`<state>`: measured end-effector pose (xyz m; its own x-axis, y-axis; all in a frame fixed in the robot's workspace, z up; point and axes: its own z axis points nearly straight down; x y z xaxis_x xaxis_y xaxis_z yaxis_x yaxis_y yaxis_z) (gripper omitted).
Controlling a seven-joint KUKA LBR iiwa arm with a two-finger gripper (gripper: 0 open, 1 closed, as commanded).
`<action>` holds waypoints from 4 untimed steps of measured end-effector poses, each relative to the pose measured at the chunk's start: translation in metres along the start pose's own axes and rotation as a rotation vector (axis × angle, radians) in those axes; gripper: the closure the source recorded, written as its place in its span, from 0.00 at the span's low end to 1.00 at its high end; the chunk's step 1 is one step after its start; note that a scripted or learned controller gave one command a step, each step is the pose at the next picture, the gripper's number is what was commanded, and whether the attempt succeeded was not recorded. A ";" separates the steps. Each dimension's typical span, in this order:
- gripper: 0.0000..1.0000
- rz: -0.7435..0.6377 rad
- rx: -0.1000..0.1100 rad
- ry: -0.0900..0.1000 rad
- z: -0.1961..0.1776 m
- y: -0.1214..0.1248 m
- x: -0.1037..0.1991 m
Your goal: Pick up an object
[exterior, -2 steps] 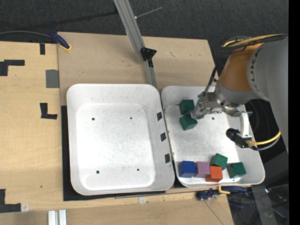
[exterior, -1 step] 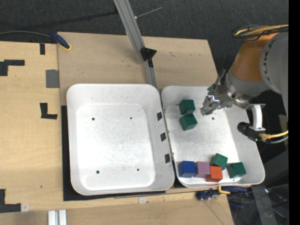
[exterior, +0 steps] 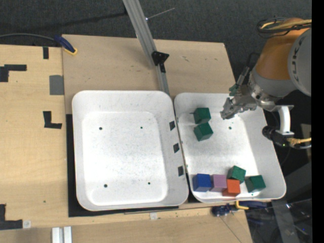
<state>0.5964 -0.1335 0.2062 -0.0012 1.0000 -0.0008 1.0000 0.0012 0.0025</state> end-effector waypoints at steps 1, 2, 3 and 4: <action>1.00 -0.004 0.005 0.003 0.004 -0.010 0.052; 1.00 -0.005 0.005 0.003 0.009 -0.016 0.104; 1.00 -0.005 0.004 0.003 0.004 -0.021 0.149; 1.00 -0.006 0.005 0.002 0.007 -0.023 0.203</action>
